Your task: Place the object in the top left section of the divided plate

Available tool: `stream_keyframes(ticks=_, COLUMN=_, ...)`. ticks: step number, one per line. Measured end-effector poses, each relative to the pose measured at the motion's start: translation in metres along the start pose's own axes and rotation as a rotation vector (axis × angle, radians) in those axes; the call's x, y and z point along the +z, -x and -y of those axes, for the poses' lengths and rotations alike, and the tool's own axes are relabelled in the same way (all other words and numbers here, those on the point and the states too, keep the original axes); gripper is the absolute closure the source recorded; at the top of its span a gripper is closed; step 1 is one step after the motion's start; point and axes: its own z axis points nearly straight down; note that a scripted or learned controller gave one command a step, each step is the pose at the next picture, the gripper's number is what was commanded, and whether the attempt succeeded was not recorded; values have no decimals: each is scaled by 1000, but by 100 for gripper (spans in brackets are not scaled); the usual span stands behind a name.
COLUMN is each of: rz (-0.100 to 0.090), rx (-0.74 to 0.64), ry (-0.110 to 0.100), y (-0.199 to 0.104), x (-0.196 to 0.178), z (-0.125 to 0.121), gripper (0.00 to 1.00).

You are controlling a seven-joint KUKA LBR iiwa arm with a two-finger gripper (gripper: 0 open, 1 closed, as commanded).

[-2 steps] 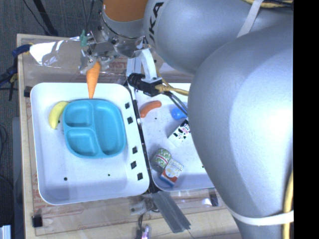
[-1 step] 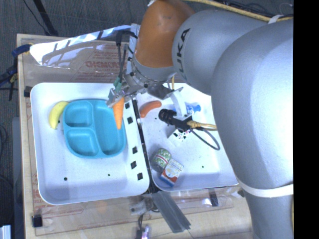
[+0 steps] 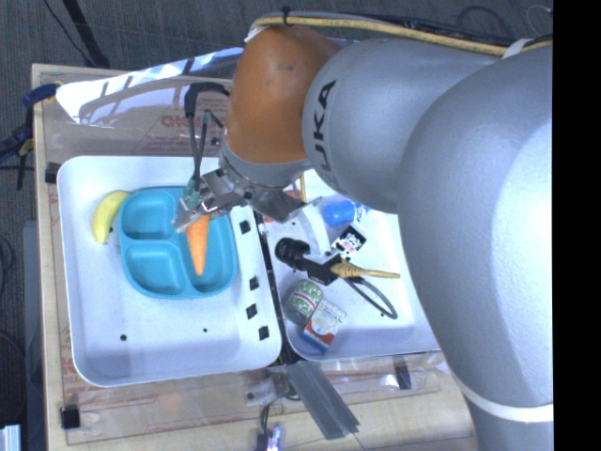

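At the near edge of my bench a grey metal bracket juts out below the seam where the two shallow white bins meet. Just above it, in the right-hand white bin, lie a small round green-labelled tin and, touching it, a red-and-white packet. A little farther back a black-handled tool with a thin wire loop lies slantwise, and a slender yellow-tan stick crosses it. Beyond those sit a small black-and-white spotted piece and a blue rounded object, the latter partly under my arm.

In the left-hand white bin rests the light blue divided plastic plate. An orange carrot-shaped toy lies lengthwise in the plate's right-hand long section, its pointed end toward the near side. A yellow banana toy curves against the plate's far-left outer rim, on the bin floor and not in any section.

My gripper hangs over the plate's far right corner, right at the carrot's blunt end (my wrist hides much of it). I cannot tell how my gripper stands, nor whether it has hold of the carrot. Above it my orange band and grey arm cover the far right.
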Motion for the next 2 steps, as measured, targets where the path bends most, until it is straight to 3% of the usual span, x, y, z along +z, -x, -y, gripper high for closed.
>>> stream_keyframes(ticks=1, rz=0, rx=-29, ry=1, y=-24, x=-32, z=-75, gripper=100)
stream_keyframes(ticks=2, rz=0, rx=-27, ry=-2, y=23, x=43, z=5, gripper=100)
